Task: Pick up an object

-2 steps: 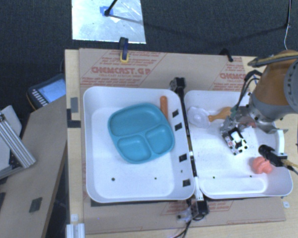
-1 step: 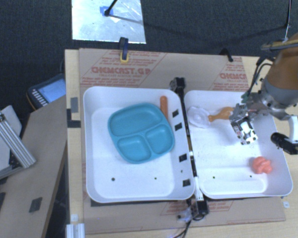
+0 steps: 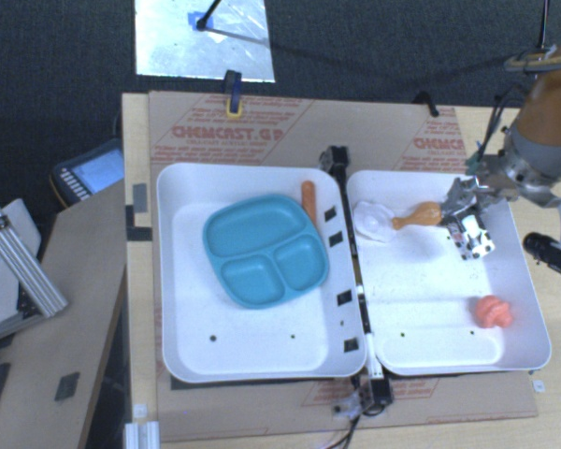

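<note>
My gripper (image 3: pixel 470 236) hangs over the upper right part of the right bin (image 3: pixel 430 344). Just to its left lies a tan handle-shaped piece (image 3: pixel 418 216) joined to a white rounded piece (image 3: pixel 373 221); the tan end reaches close to the gripper, and I cannot tell whether they touch. A pink lump (image 3: pixel 493 311) rests near the right bin's lower right corner, well below the gripper. In the left bin (image 3: pixel 192 344) a blue divided plate (image 3: pixel 265 249) lies, with a thin orange stick (image 3: pixel 308 200) beside its upper right edge.
A black divider with clips (image 3: pixel 348 251) runs between the two bins. The bins sit on a cardboard sheet (image 3: pixel 262 129). A shiny square panel (image 3: pixel 202 26) lies beyond the bench at the back.
</note>
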{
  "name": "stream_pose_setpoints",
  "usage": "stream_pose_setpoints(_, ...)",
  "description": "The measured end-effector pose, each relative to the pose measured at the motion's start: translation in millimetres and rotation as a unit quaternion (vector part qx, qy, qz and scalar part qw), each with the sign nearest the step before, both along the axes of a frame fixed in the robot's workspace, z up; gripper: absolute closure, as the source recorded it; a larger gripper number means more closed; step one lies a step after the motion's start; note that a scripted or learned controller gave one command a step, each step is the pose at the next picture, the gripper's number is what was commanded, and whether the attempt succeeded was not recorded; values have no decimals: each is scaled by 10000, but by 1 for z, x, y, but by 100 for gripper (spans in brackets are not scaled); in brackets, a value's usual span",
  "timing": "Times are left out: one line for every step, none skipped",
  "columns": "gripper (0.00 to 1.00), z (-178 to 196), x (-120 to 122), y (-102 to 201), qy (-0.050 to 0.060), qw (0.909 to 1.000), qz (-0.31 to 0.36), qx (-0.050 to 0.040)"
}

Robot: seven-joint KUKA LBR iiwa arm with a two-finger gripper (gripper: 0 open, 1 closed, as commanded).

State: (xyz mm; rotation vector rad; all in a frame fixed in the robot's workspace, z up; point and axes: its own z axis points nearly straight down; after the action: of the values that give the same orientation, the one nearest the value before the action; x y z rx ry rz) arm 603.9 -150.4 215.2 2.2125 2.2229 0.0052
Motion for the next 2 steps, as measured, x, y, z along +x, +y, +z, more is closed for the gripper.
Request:
stream_pose_setpoints(100, 54, 2, 0, -7, 10000, 3, -3)
stream_pose_setpoints(100, 50, 8, 52, 24, 10000, 22, 11)
